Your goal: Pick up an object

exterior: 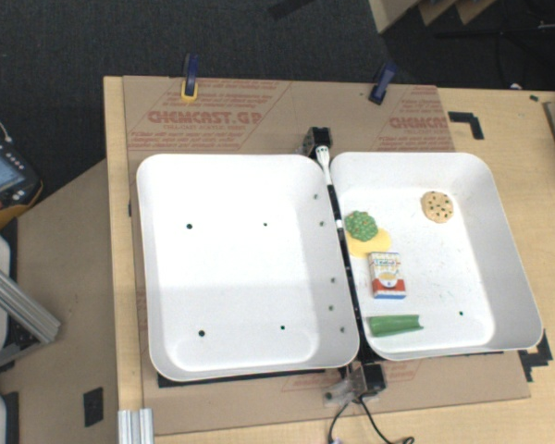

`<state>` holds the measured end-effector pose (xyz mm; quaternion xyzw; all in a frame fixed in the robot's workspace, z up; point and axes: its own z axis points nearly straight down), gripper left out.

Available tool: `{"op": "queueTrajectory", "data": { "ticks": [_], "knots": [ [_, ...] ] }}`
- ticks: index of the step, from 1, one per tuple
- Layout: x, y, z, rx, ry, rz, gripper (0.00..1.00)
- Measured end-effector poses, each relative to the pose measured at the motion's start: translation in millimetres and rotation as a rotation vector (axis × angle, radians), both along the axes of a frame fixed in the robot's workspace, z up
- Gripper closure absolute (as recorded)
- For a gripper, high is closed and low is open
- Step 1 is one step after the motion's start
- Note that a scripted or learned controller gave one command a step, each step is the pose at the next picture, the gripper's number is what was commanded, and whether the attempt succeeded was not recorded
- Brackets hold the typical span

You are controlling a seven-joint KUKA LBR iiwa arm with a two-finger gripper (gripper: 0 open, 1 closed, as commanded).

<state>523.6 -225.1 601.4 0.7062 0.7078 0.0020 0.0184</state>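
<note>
The right bin (499,248) holds several small objects. A round cookie (437,206) lies toward its far right. A green broccoli piece (360,224) rests on a yellow item (373,241) near the bin's left wall. Just below them sits a small white and red carton (387,275). A green pepper-like piece (394,324) lies near the front edge.
The left bin (166,276) sits beside the right one, their walls touching along the middle. Both rest on a brown board (259,104) held by two blue clamps (191,78) at the back. A cable (351,414) runs off the front edge.
</note>
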Motion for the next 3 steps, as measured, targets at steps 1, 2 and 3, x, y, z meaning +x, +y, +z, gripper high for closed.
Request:
{"op": "queueTrajectory", "data": {
  "ticks": [1, 2, 3],
  "knots": [
    [0.6, -0.2, 11.3, -0.004, -0.006, 0.0, 1.0],
    [0.5, -0.1, 11.1, -0.004, -0.005, 0.0, 0.0],
    [1.0, -0.3, 22.6, -0.008, -0.011, 0.001, 1.0]
  ]
}}
